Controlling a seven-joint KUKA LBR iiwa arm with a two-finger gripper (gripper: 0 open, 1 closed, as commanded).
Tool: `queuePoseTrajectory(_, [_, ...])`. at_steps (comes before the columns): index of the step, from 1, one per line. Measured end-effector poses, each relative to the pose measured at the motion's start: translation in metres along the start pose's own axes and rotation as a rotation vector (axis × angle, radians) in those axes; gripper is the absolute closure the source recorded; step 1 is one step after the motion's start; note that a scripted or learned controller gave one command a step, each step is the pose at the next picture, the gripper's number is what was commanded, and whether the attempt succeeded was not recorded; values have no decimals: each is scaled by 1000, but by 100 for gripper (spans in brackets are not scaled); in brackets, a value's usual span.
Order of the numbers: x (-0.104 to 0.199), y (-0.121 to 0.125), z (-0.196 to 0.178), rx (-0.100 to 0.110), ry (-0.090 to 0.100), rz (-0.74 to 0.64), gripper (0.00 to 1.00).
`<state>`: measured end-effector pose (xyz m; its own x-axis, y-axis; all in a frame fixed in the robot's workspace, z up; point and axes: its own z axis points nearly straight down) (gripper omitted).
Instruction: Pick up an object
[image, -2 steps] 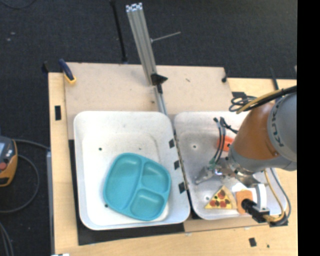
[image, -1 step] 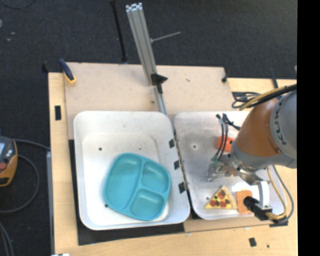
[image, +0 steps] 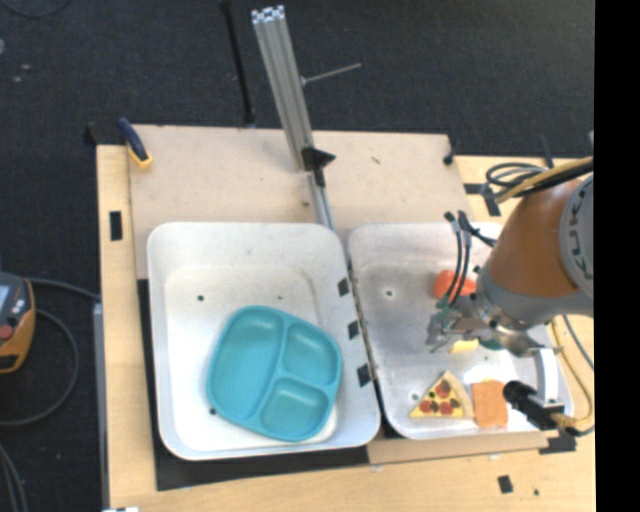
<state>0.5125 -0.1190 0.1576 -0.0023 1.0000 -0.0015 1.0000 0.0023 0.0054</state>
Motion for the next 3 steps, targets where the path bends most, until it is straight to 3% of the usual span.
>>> queuePoseTrajectory(1, [3,8,-62,-4,-1,-1,100])
queuePoseTrajectory(2, [1,10,-97,-1,0,-1,100])
queuePoseTrajectory(3, [50,9,-105,1,2,-5,100])
